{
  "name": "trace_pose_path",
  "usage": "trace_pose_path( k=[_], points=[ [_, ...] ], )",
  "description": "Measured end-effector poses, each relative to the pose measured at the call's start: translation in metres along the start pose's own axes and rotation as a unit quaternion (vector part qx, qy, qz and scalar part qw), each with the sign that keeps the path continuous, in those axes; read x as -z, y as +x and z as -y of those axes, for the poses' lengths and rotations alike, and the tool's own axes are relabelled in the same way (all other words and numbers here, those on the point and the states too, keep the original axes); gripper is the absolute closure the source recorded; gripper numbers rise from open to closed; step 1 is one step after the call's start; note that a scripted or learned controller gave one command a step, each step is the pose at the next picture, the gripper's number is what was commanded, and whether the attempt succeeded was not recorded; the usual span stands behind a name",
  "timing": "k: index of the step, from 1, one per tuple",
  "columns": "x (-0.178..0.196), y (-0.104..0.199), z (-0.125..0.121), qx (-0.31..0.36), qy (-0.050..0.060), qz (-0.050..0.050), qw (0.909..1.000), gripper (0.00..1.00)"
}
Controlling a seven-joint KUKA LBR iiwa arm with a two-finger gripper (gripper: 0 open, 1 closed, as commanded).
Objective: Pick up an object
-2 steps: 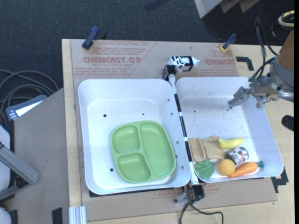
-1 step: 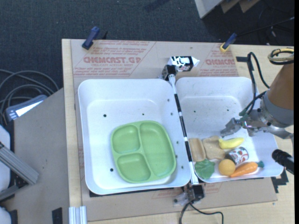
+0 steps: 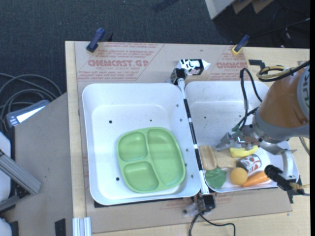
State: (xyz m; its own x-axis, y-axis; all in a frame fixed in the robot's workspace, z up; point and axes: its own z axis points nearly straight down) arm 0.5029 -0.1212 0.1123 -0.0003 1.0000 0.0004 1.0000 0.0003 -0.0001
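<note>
Here the end effector [image 3: 235,140] hovers near crowded banana [image 3: 244,151], orange [image 3: 238,176], carrot [image 3: 257,179].

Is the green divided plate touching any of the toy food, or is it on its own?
Apart. The camera view shows the green divided plate alone in the left bin, while the toy food pile lies in the right bin, the bin walls between them.

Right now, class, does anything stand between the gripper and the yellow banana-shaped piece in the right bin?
Nothing visible does. The gripper hangs just above and left of the yellow banana-shaped piece in the right bin; the red-and-white can and the orange ball lie on its far side.
</note>
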Motion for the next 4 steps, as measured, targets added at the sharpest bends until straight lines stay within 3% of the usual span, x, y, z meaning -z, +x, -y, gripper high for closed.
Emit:
trace_pose_path(
  k=[1, 2, 3, 4],
  points=[
    [0.011, -0.066, 0.024, -0.001, 0.000, 0.001, 1.0000, 0.00],
    [-0.026, -0.045, 0.023, 0.000, -0.001, 0.001, 1.0000, 0.00],
    [-0.025, -0.028, -0.045, 0.000, -0.004, 0.001, 1.0000, 0.00],
    [-0.015, -0.028, -0.045, 0.000, -0.005, 0.001, 1.0000, 1.00]
  ],
)
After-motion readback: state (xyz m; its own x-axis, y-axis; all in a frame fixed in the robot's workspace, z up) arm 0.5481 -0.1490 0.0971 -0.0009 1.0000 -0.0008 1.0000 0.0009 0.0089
